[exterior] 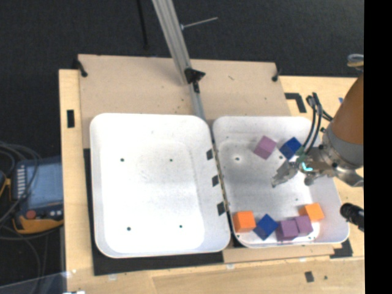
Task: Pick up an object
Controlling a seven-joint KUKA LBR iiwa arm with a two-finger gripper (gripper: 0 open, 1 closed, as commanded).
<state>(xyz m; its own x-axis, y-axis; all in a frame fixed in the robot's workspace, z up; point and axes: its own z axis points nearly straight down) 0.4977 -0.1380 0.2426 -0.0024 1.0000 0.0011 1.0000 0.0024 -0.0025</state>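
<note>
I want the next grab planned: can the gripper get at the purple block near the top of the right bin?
Probably yes. The gripper hangs just below the purple block, bare bin floor lies between them, and only a blue block sits beside it.

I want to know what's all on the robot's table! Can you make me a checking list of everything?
Surface: tan bench bearing a left bin and a right bin.
Job's things: in the right bin, purple blocks, blue blocks, orange blocks.
Clutter: nothing seen.
Grippers: gripper over the right bin, holding nothing.
Cables: black cables on the arm.
Surroundings: metal pole, handheld controller, dark floor.
</note>
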